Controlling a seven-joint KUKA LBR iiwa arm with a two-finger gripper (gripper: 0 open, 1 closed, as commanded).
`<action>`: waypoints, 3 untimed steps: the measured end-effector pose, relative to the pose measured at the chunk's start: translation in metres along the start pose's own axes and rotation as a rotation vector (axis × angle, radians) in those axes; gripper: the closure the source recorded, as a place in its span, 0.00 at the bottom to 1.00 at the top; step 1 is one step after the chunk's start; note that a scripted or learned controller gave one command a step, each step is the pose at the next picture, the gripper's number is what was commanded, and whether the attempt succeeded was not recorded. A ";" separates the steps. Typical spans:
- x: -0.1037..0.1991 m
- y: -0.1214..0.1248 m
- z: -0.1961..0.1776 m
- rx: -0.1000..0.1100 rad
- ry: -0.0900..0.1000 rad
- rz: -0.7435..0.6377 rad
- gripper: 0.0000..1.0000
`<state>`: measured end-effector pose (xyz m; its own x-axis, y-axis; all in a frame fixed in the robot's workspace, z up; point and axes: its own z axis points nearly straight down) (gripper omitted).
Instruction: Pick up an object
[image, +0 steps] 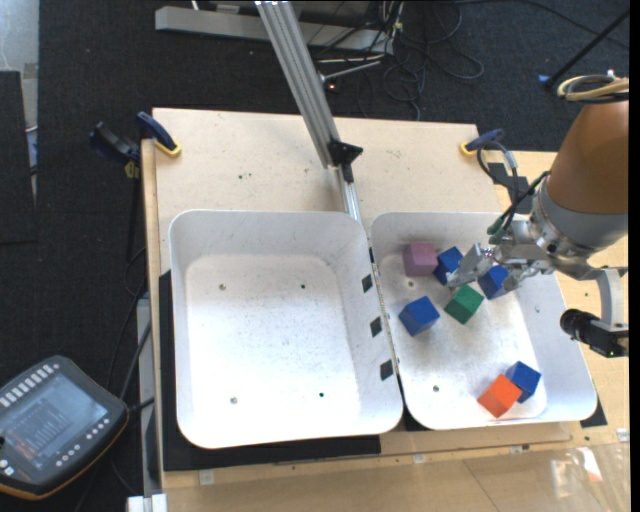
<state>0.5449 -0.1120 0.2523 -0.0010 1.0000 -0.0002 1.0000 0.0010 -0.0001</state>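
At the far left of my feed the pendant (55, 430) lies off the bench corner, its screen lit, but the writing on it is too small for me to read. Two blue clamps with yellow tips grip the bench's back edge, one at the left (150, 135) and one at the right (483, 142). The left bin (190, 300) shows its speckled white floor, and a grey rail (305, 85) slants down from the top to the gap between the bins. In the right bin (570, 385) I see a pink cube (420, 258) near the back, a blue cube (449, 263) just beside it on the right, another blue cube (419, 315) lying apart toward the front left, and a green cube (464, 303) close under the gripper (488, 268). A further blue cube (492, 283) sits right at the gripper's tip; I cannot tell whether it is held or merely beside it, and the hand's state is not clear to me. At the bin's front right an orange cube (499, 396) touches a blue one (523, 380). The arm (590, 180) comes in from the right, orange band uppermost. I see no labels I can read on any cube.
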 end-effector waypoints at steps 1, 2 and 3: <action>0.000 0.000 0.000 0.000 0.000 0.001 0.00; 0.008 -0.006 0.050 0.004 0.001 0.001 0.00; 0.009 -0.017 0.105 0.006 0.001 0.003 0.00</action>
<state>0.5277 -0.1033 0.1473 0.0017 1.0000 0.0009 1.0000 -0.0017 -0.0058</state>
